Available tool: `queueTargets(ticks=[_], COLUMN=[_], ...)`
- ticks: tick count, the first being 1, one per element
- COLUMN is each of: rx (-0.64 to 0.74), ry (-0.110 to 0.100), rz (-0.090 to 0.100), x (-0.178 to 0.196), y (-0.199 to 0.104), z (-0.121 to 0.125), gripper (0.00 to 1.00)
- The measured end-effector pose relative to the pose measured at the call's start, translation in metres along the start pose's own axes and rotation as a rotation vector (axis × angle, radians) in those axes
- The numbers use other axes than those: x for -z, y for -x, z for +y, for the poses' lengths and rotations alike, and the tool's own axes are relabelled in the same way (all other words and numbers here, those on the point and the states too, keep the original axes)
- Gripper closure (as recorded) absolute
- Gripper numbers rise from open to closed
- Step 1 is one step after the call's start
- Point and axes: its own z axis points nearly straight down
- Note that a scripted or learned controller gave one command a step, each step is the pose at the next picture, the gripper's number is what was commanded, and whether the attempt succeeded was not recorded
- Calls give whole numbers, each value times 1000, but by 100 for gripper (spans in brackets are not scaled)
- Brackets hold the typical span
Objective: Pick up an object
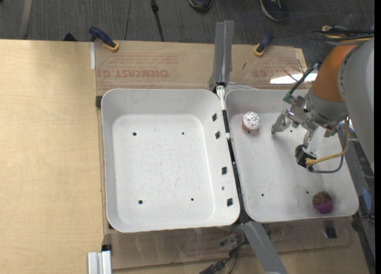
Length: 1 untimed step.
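In the right bin [280, 207], a small white speckled ball with a reddish underside [251, 121] lies near the back left corner. A purple and brown lump [322, 202] sits near the bin's front right corner. My gripper [290, 128] hangs over the back middle of this bin, a short way right of the ball and apart from it. It is open, with nothing between its fingers. The purple lump lies well in front of the gripper.
The left bin [110, 148] stands beside the right one, with a dark divider [228, 148] along their shared rims. Cardboard [155, 67] lies behind the bins, held by two clamps. Bare wooden bench [47, 148] spreads to the left.
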Motion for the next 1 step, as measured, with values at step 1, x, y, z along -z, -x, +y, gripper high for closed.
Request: queueTargets(ticks=[1], rx=[504], ry=[1], rz=[1], x=[31], y=[54], z=[-3], gripper=[0])
